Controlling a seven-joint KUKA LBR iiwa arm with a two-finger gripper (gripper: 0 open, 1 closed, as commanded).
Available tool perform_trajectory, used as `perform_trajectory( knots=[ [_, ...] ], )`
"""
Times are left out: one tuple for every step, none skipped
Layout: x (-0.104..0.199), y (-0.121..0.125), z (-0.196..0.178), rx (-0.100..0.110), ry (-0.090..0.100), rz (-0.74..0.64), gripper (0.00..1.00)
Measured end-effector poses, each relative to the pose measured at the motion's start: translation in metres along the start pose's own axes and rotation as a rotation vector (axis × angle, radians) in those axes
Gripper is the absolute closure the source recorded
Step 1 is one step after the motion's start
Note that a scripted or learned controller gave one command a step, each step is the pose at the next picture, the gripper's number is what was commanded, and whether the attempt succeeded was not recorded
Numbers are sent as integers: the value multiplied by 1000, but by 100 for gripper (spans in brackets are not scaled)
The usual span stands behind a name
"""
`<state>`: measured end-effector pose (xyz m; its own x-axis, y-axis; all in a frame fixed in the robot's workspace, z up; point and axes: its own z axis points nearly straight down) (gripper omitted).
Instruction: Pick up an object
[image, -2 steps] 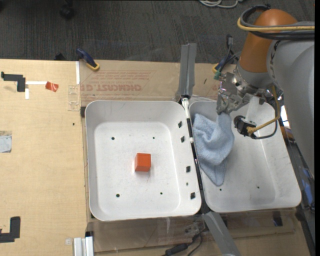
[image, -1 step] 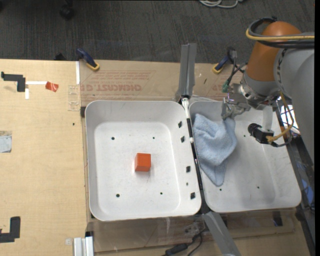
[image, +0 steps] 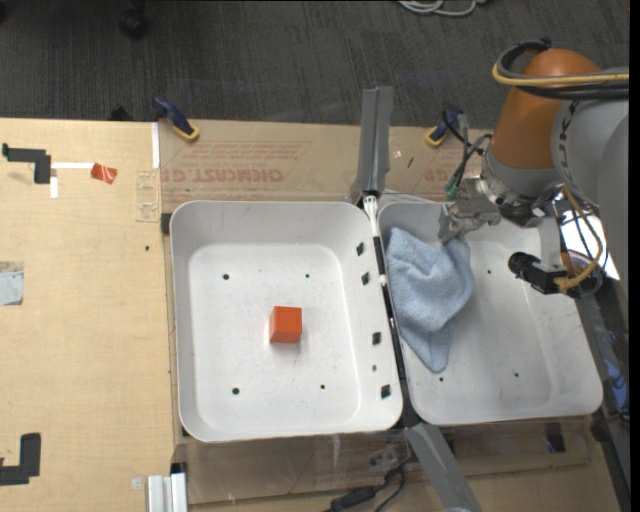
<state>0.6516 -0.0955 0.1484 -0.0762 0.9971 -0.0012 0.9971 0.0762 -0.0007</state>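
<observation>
The arm (image: 560, 110) leans in over the far side of the right bin (image: 520, 390), its orange band bulging above the wrist, and the hand (image: 458, 222) comes down right at the top corner of a light blue cloth (image: 428, 285). The cloth looks drawn up toward the hand in a peak there, its upper right corner meeting the hand's tip, while the rest sags down the bin's left side, just beside the divider between the bins. From here the hand is a dark, cluttered knot of metal and cables, so I cannot tell whether it is spread or pinching the cloth; the fabric reaches it, but the grip itself is hidden. The cloth's lower tip lies flat on the bin floor. In the left bin (image: 200, 330), well apart from the cloth, a small orange block (image: 286, 325) sits alone near the middle. A black bracket (image: 540, 272) of the arm hangs over the right bin, near the cloth. The arm's upper part is cut off at the edge of sight, and the table (image: 70, 330) stretches away beyond the left bin.
</observation>
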Motion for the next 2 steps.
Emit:
perform_trajectory(
  knots=[
    [-15, 7, 51, -3, -1, -313, 100],
    [20, 9, -44, -1, 0, 78, 100]
  ],
)
